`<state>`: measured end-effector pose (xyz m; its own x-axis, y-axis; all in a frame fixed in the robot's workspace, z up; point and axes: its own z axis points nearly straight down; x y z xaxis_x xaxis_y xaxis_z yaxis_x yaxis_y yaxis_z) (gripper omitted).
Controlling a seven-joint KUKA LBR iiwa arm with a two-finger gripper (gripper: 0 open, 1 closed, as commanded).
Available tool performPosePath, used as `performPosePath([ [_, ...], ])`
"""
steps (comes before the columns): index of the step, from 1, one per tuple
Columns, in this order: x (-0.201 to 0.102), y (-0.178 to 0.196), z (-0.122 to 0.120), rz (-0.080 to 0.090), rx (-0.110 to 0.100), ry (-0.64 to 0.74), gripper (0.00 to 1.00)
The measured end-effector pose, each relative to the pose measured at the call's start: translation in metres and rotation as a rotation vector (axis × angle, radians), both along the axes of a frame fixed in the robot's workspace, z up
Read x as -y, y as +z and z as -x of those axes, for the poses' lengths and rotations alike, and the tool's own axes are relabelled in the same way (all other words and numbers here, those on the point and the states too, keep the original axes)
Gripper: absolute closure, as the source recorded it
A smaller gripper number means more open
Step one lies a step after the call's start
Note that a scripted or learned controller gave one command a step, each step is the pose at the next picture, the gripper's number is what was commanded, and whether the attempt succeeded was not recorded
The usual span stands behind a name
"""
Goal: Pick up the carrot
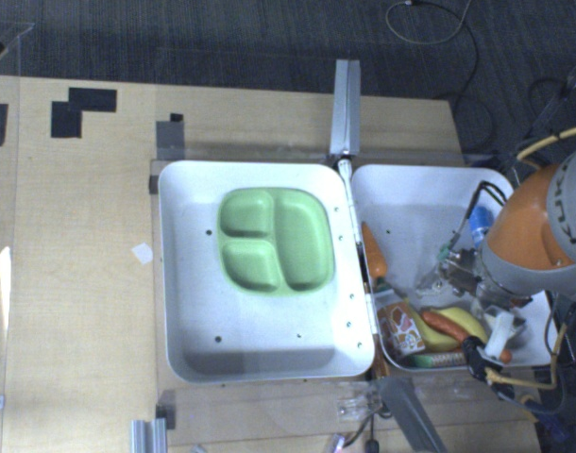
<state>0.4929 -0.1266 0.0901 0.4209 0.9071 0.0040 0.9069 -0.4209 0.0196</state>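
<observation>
While the grey arm (543, 225) with its glossy orange band reaches in from the right, its claw (455, 270) hangs over the right bin (411, 201), and I cannot tell how it is set. The carrot (372, 250), a slim tapered orange shape, lies against the left wall of that bin, close by the divider, well apart from the claw. Near the bin's front edge sits a huddle of toy food: a curved yellow banana (467, 324), a smooth red-orange piece (442, 322) lying on it, and a small printed packet (404, 328) in red and white. A blue object (478, 223) peeks out beside the arm. The left bin (189, 281), shallow, white and round-cornered, holds a pale green plastic plate (274, 239) moulded into three compartments. Both bins rest on a light wood-grain surface (80, 272) marked with black blocks.
</observation>
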Motion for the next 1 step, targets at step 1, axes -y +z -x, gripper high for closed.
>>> performPosePath([
  [1,-0.0036,0.002,-0.0128,-0.001,-0.014,0.238,0.0],
])
